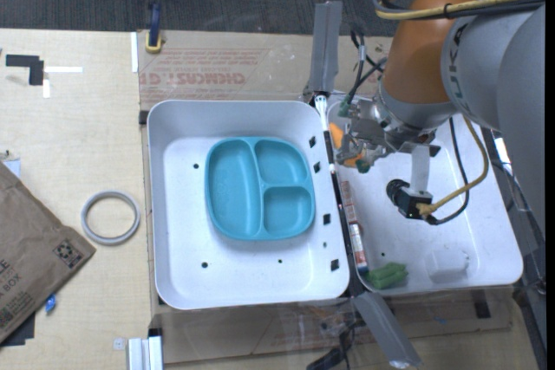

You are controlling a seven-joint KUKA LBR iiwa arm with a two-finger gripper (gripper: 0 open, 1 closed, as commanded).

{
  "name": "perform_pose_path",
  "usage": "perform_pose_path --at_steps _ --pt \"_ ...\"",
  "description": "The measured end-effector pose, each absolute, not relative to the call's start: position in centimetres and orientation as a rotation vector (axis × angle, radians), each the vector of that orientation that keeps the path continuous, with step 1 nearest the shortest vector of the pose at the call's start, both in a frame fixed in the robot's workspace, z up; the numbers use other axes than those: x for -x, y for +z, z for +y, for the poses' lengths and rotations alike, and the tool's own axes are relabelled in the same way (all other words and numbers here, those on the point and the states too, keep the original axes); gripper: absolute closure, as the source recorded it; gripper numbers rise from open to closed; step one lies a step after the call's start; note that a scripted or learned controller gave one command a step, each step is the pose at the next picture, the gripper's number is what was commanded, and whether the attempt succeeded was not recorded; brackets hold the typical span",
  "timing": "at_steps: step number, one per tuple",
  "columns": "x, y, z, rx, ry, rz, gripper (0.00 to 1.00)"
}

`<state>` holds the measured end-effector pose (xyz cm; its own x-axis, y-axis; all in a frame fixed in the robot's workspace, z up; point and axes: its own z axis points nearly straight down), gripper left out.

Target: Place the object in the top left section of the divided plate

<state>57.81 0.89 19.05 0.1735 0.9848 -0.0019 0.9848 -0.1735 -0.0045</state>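
At the left wall of the right-hand white bin [486, 225], a small orange object [348, 158], apparently the item to be moved, sits directly under the two-finger gripper [357, 143] of the grey robot arm with the orange band [434, 39]. The wrist hardware crowds over it, so it is not possible to tell whether the gripper is clamped on the piece or released above it, nor whether the object is lifted or resting on the bin floor. The arm reaches in from the right and hangs low near the wall between the bins, a pose that suits either a pick in that corner or the start of a carry across the divide.

Just beyond that wall, the teal plastic divided plate [227, 186] lies roughly centred in the left-hand white bin [173, 221], with all three of its sections bare. It has one long section on the left and two smaller ones on the right, so the target section has yet to receive anything and the task looks to be at an early stage. The likely risk is the raised edge between the bins, which the load must clear.

Elsewhere in the right bin, a crumpled green item [388, 275] rests at the near edge. On the bench to the left, well apart from the work, lie a grey tape ring [110, 216] and a brown cardboard box [30, 264].
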Motion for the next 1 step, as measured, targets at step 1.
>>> perform_pose_path --at_steps 1 --pt "-60.91 15.78 11.13 2.624 0.008 -1.726 1.00"
